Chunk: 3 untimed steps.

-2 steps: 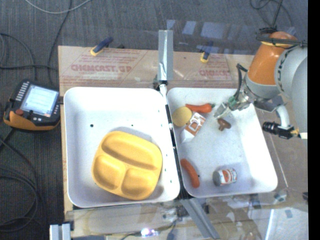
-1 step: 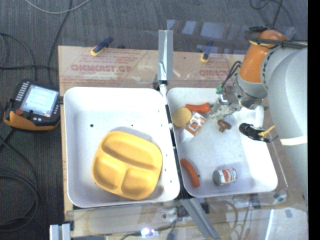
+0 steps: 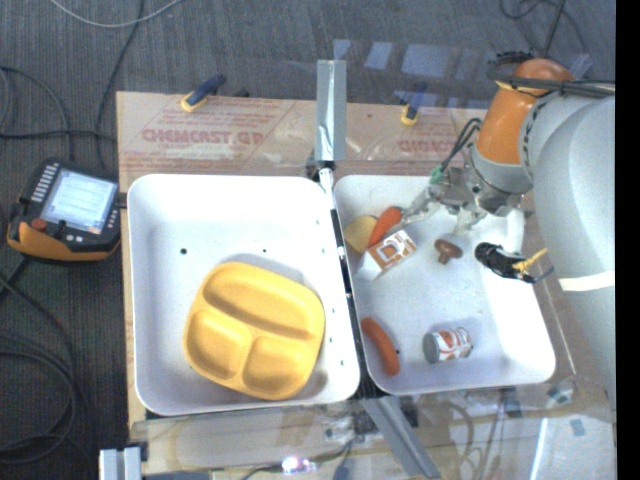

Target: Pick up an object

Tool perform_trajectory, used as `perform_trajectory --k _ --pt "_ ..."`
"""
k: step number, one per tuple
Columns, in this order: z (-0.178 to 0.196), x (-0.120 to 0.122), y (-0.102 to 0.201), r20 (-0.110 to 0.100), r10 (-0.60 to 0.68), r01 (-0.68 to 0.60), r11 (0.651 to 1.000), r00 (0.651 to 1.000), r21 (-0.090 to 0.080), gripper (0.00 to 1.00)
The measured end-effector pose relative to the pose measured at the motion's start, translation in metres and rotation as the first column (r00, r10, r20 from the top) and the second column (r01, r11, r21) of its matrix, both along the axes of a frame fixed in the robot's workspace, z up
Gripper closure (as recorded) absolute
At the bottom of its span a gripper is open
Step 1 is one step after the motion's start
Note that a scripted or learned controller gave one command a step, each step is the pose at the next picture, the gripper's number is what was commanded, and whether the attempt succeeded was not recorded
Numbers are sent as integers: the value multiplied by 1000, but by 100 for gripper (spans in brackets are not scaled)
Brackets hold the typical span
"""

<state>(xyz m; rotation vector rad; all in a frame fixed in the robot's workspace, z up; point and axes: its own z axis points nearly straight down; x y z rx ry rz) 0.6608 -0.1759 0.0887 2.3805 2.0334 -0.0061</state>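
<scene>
left bin point(image 3: 160, 268): yellow tray point(image 3: 255, 328) | right bin point(image 3: 520, 353): my gripper point(image 3: 448, 200) above its back part, fingers apart, holding nothing | carton point(image 3: 392, 250) beside carrot point(image 3: 385, 225) | sausage point(image 3: 381, 345) | can point(image 3: 447, 344) in front

A yellow divided tray point(image 3: 256, 329) lies in the left bin point(image 3: 160, 228). In the right bin point(image 3: 520, 353), the gripper point(image 3: 447, 200) hangs over a carrot point(image 3: 385, 224), small carton point(image 3: 393, 250), sausage point(image 3: 381, 345) and can point(image 3: 447, 344).
</scene>
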Motion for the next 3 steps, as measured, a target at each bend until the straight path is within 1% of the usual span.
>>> perform_trajectory --k 1,2,3 --pt "1 -42 -12 5 184 -184 983 983 3 0" --pt "11 -40 -11 8 185 -185 983 983 4 100" --pt "89 -29 33 -6 21 -21 1000 1000 10 100"
